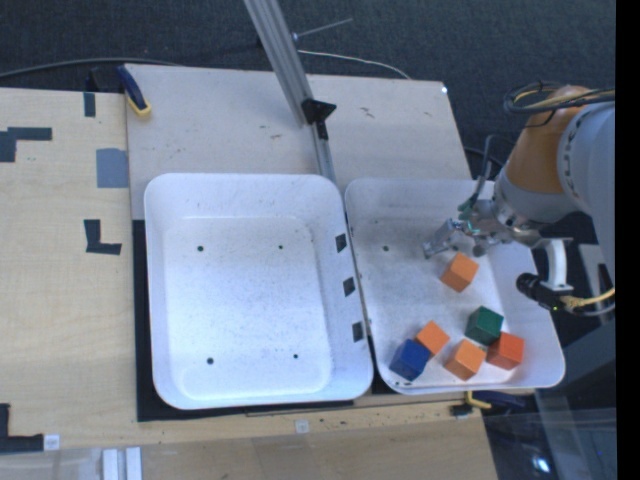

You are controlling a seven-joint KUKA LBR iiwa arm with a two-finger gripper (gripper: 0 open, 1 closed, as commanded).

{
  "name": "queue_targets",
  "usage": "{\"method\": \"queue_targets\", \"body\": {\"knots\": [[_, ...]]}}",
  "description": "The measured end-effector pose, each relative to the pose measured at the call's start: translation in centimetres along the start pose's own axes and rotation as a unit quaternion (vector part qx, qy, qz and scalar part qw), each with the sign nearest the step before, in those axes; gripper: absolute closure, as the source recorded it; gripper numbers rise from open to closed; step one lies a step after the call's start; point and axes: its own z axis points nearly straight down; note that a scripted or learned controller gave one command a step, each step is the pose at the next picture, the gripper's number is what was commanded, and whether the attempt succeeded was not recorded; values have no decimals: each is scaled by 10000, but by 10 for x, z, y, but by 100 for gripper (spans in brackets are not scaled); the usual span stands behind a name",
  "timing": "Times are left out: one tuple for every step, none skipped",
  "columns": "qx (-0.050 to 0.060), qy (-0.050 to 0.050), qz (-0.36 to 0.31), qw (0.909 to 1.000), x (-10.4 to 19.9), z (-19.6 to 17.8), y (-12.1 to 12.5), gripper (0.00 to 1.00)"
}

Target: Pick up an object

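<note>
Look at the right bin (400, 218): your gripper (452, 245) hangs over its upper middle, reaching in from the right, and an orange block (460, 271) sits just below and beside the fingertips. At this angle you cannot tell whether the tips touch the block, and you cannot tell whether the gripper is released or clenched; nothing is visibly caught in it.

The other blocks are clustered near the right bin's front edge. A blue block (409, 359) lies at the left of that group, with a small orange block (433, 336) touching its upper right. Another orange block (465, 358) sits just to the right of those. A green block (485, 324) is above it, and an orange-red block (507, 350) lies against the green one's lower right, near the bin's corner.

The left bin (165, 268) sits alongside, touching the right bin. A slanted metal rail (280, 48) crosses the bench above the bins.
</note>
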Motion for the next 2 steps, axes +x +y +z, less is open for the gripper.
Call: {"method": "queue_targets", "body": {"knots": [[-18, -4, 1, 10000, 45, 8, -41, 0], [-5, 7, 2, 10000, 44, 0, -41, 100]]}}
